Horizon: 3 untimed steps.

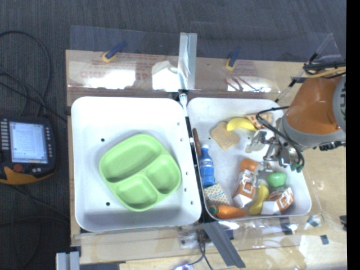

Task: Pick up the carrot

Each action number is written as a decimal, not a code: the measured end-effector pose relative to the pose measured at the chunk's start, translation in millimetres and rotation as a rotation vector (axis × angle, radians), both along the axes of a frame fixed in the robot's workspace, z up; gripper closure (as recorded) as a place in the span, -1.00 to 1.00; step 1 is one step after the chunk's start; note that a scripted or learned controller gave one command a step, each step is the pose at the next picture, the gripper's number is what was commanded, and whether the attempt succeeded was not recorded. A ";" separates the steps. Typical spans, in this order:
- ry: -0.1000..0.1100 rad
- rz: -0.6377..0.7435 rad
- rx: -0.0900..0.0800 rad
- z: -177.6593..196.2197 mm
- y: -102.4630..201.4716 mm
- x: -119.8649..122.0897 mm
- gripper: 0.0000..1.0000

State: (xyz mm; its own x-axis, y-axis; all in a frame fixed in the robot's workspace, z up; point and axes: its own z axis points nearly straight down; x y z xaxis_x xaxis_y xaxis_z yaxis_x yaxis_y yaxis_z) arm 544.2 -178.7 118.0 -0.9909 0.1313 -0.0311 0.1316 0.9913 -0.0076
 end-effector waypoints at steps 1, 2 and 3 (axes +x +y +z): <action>-0.021 0.011 -0.011 -4.4 40.1 8.4 -1.00; 0.012 0.104 -0.001 -26.5 -39.3 3.4 -1.00; 0.014 0.203 0.000 -26.8 7.9 20.9 -1.00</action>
State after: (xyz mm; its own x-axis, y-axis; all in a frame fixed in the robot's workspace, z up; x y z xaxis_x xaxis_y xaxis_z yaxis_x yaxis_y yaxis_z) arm 565.0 -170.7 91.2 -0.9973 -0.0709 -0.0169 -0.0708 0.9975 -0.0079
